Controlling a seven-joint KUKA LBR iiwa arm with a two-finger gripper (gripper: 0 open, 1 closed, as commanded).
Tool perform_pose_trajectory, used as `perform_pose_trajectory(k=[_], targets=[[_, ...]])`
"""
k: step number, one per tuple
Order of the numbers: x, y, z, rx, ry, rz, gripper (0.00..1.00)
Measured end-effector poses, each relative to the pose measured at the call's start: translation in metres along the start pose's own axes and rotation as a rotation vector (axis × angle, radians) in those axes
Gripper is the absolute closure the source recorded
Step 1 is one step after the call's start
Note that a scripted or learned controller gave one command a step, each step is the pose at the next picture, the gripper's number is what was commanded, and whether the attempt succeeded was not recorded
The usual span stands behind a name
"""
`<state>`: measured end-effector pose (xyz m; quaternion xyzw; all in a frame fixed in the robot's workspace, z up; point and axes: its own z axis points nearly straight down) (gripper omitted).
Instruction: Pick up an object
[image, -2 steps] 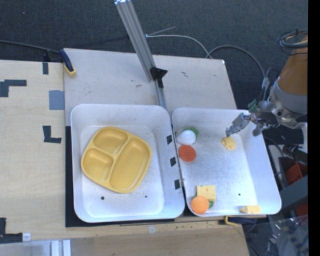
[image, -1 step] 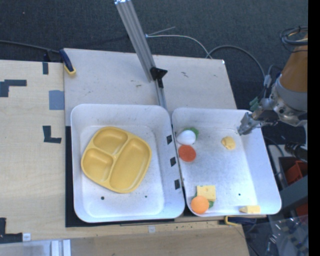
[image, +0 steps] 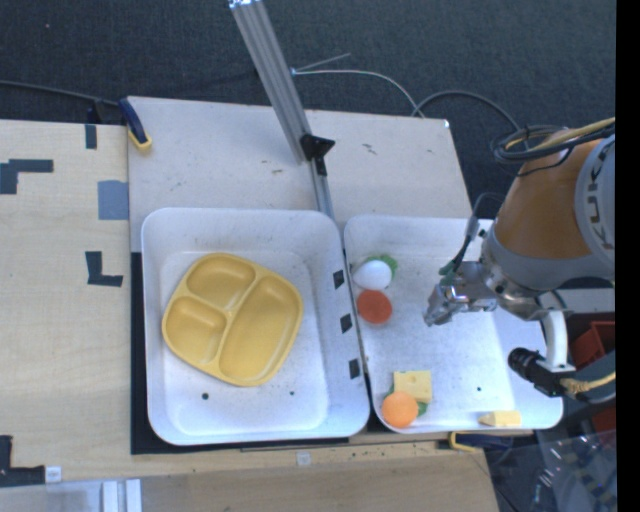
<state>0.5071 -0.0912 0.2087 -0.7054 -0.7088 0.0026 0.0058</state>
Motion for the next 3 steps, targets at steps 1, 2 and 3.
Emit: perform_pose_trajectory(k=[1, 2, 3], targets=[[0.035, 0.038, 0.022, -0.01, -0.004, -0.001, 1.0], [0.097, 0.1, 0.02, -0.014, -0.002, -0.004, 1.0], [0.114, 0.049, 0.021, -0.006, -0.004, 0.003, 1.0]])
